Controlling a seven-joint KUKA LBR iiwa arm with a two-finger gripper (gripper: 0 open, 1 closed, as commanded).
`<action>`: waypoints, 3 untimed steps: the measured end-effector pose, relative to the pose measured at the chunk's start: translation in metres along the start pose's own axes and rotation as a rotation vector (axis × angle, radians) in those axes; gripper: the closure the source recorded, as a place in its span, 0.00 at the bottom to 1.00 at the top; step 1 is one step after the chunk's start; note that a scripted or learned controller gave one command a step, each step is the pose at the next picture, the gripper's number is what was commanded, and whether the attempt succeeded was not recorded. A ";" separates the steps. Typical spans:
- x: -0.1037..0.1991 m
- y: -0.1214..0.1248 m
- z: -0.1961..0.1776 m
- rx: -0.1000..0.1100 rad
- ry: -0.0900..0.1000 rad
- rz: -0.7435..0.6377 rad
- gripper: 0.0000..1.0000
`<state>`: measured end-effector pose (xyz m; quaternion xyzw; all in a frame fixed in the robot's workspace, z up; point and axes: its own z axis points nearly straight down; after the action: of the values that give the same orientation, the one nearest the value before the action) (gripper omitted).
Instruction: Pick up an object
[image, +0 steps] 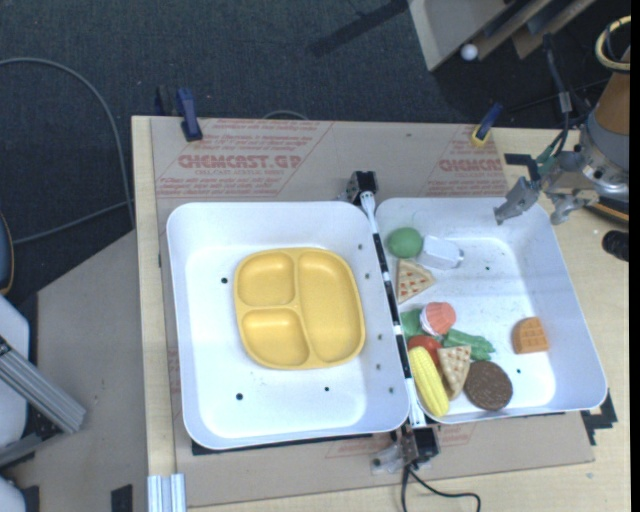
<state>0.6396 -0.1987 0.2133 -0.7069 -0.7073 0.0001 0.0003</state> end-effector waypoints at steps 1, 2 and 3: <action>0.078 -0.021 0.114 0.001 0.001 -0.001 0.00; 0.095 -0.081 0.129 0.000 0.000 0.001 0.00; 0.104 -0.126 0.129 0.000 0.000 0.001 0.00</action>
<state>0.5135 -0.0947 0.0843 -0.7074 -0.7068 0.0001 0.0006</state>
